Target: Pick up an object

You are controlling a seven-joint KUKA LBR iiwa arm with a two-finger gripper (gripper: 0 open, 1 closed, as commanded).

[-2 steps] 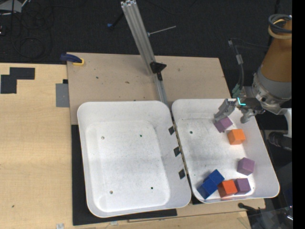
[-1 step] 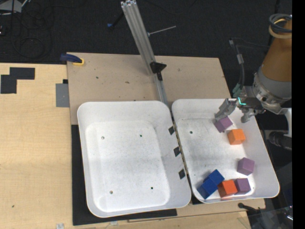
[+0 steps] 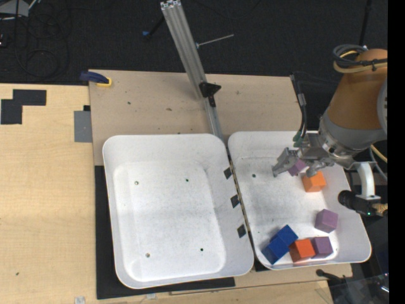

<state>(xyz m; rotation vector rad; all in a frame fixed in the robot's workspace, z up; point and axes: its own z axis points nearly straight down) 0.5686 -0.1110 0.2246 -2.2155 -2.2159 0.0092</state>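
While the left bin (image 3: 164, 214) is seen to hold nothing but a few dark specks, the work is confined to the right bin (image 3: 266, 208), where the blocks are gathered. At its near edge a blue block (image 3: 279, 242), an orange block (image 3: 302, 249) and a purple block (image 3: 322, 246) are packed side by side, and a second purple block (image 3: 326, 220) is set apart just behind them. Farther back, the gripper (image 3: 296, 163) is lowered over the bin floor, and a small purple piece (image 3: 295, 167) is seen at its fingertips; whether it is clamped or merely touched cannot be told, nor can the width of the opening. Just right of it a second orange block (image 3: 314, 182) lies free. Nothing is judged to be lifted yet: a grasp appears to be in hand, and the raising is left to be done.
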